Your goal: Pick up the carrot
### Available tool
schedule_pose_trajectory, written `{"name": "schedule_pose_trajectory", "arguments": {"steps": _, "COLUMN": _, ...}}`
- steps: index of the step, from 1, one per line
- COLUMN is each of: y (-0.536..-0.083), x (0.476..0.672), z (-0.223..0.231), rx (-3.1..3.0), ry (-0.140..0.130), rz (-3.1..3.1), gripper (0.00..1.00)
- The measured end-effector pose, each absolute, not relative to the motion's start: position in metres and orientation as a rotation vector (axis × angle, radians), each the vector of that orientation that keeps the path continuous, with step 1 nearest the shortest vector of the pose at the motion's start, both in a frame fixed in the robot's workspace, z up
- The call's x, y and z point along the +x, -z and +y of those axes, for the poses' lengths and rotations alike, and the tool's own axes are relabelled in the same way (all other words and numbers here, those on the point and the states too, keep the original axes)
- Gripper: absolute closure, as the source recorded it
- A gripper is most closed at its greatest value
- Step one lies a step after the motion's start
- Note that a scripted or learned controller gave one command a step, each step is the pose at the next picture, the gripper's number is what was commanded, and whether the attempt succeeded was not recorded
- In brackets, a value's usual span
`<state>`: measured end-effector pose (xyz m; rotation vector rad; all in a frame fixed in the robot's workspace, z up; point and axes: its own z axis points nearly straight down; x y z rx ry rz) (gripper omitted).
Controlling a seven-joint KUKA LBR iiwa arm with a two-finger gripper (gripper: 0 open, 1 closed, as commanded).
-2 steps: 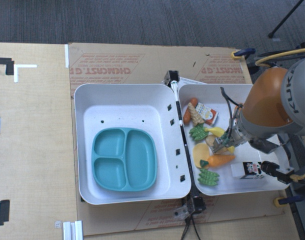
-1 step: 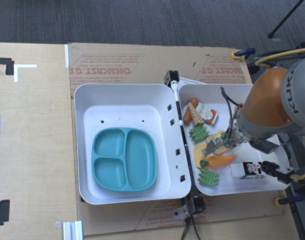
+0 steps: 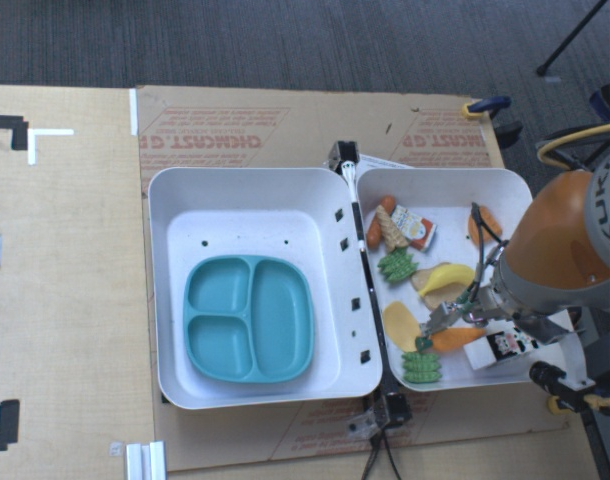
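The end effector [image 3: 443,320] is lowered beside the carrot [image 3: 459,338] in the right bin [image 3: 440,180]; its grip cannot be told, so lifting remains.

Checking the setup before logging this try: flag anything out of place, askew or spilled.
Nothing stands out. The teal plate lies flat in the left bin; the toy foods, carrot included, all sit inside the right bin.
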<state>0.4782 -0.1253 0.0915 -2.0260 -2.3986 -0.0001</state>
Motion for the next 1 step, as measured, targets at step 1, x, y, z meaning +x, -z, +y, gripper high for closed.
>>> {"name": "schedule_pose_trajectory", "arguments": {"steps": 1, "y": -0.1004, "x": 0.4801, "z": -0.1259, "rx": -2.034, "ry": 0.002, "rz": -2.396, "gripper": 1.0}}
